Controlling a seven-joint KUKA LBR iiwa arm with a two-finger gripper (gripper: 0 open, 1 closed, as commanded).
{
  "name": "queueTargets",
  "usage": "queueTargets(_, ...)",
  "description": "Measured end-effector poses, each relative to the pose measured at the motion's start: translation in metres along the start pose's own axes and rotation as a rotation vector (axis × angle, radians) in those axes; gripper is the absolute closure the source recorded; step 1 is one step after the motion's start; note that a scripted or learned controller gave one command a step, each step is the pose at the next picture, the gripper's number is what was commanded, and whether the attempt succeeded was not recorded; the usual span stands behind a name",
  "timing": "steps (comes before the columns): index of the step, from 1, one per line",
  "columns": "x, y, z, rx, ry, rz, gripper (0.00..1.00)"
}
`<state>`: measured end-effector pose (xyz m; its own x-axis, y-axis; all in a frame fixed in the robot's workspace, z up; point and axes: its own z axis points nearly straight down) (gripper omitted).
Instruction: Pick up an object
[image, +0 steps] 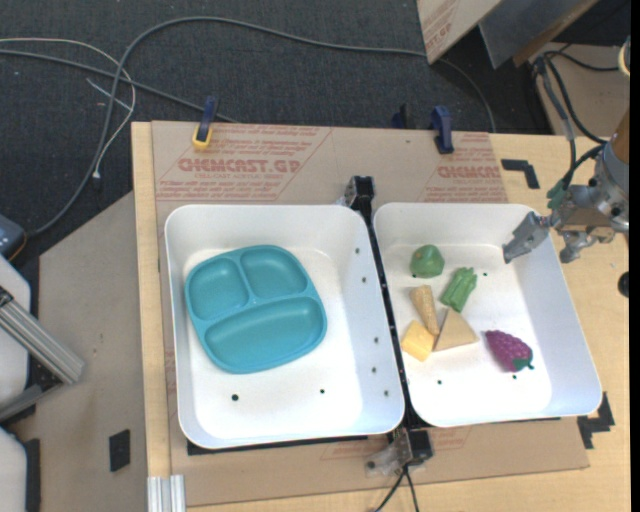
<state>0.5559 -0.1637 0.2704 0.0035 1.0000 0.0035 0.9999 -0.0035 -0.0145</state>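
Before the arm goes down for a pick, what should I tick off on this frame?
1. End effector over the right bin: ok, at its upper right edge.
2. Nothing held: ok, no item between its fingers.
3. Targets present: ok, green pepper, green vegetable, yellow block, purple grapes.
4. Isolated target: ok, the grapes lie apart; the yellow block touches its neighbours.
5. Finger opening: ok, spread.
6. Left bin content: teal plate, not near the arm: ok.
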Motion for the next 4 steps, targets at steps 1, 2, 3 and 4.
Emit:
queueTargets(1,0.001,0.002,-0.007,-0.013,-0.003,-0.004,0.0)
queueTargets(2,-0.002,0.005,0.054,-0.009,-0.001,-0.003,0.0)
queueTargets(3,-0.011,0.005,0.102,-0.01,-0.002,-0.003,0.0)
queueTargets(4,-0.006,0.013,0.148,-0.011,-0.001,-0.005,0.0)
